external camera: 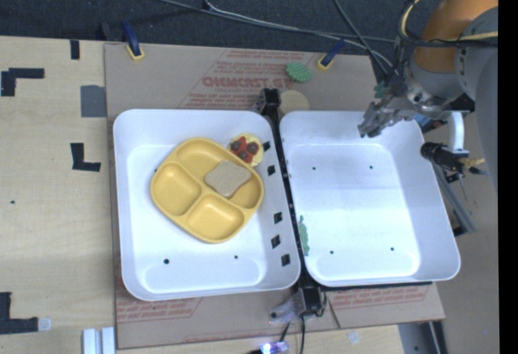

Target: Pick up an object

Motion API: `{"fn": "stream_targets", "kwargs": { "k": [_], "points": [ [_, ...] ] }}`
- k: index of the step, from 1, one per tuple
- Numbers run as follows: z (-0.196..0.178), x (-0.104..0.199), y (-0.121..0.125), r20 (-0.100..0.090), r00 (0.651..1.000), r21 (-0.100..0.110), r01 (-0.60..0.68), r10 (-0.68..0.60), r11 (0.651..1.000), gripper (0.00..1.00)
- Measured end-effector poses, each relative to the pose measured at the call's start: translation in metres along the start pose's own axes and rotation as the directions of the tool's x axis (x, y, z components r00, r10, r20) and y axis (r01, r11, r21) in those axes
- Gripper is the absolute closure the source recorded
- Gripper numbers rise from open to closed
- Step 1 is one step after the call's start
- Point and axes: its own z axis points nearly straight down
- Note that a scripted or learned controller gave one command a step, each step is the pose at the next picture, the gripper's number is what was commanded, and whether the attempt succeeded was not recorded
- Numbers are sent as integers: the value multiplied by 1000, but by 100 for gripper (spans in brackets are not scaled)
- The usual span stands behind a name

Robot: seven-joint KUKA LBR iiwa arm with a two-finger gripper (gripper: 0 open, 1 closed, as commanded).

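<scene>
A yellow divided plate (188,192) lies in the left bin (137,263). A tan slice of bread (227,177) rests on the plate's upper right compartment. A small dark red and yellow piece (247,147) sits at the plate's far right rim. A small green object (303,234) lies at the left wall of the right bin (429,255). My gripper (374,125) hangs over the far right corner of the right bin, well away from the plate and the green object. I see nothing between its fingertips.
A green round item (298,71) lies on the cardboard behind the bins. Black clips (270,100) join the bins along the middle. Cables (202,0) run across the dark surface at the back. Blue clamps (131,41) hold the cardboard.
</scene>
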Motion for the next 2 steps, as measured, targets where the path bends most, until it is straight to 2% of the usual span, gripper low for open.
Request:
{"fn": "stream_targets", "kwargs": {
  "k": [1,2],
  "points": [
    [-47,0,2,0,1000,1,0,0,1000,100],
    [-59,51,-7,-3,1000,6,3,-3,1000,100]
  ]
}}
